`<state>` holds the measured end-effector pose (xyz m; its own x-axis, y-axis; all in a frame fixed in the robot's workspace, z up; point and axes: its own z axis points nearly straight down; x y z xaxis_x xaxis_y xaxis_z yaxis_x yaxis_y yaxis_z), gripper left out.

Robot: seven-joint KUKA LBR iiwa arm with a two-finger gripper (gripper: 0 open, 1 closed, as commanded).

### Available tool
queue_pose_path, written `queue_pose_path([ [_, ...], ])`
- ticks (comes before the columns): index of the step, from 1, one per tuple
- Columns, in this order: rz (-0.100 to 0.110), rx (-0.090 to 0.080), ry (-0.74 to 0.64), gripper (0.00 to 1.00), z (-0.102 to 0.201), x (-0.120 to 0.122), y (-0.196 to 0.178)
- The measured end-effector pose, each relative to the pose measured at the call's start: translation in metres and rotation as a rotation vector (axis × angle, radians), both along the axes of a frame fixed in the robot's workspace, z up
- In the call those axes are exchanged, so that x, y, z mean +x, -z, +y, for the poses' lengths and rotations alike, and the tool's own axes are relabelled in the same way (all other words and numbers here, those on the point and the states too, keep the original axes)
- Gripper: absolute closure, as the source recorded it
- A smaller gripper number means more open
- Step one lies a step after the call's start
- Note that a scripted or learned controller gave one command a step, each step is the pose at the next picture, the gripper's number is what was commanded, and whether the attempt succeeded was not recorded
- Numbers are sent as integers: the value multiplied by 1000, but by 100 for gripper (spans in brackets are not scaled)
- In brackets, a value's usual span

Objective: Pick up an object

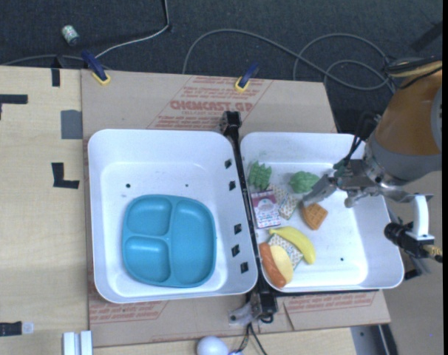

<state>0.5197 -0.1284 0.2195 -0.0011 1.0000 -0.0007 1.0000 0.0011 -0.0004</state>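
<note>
Left of the black divider (237, 198): a shallow white plastic bin (106, 198), glossy, round-cornered, on brown printed cardboard (209, 102). Inside it, toward the near side, a smooth sky-blue compartment plate (168, 240), rounded square, three wells, all bare.

Just right of the divider: the second white bin (357, 265), same shape, with toy food clustered on the divider side. Nearest the divider at the far end, a bumpy dark-green leafy vegetable (259, 174). Below that, a small flat pink-and-white packet (265, 209), printed, lying flat. Beside the packet, a pale speckled piece (286, 204), kind unclear. Near edge, close to the divider: a reddish-orange oblong piece (273, 265) touching a curved yellow banana (299, 244), smooth, partly overlapping. Farther from the divider, a lighter green knobbly broccoli (305, 181), and just below it an orange-brown chunky piece (313, 216), rough-looking.

Farthest from the divider: the grey gripper (320, 191), slanting down beside the broccoli and above the orange-brown piece; nothing seen between the fingers, open or closed impossible to tell.
</note>
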Motion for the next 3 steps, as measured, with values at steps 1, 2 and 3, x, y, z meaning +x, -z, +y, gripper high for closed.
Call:
queue_pose_path([
  [1,-6,-2,0,0,-12,-33,133],
  [2,-6,-3,2,100,-13,-33,124],
  [3,0,2,-1,100,79,-36,35],
])
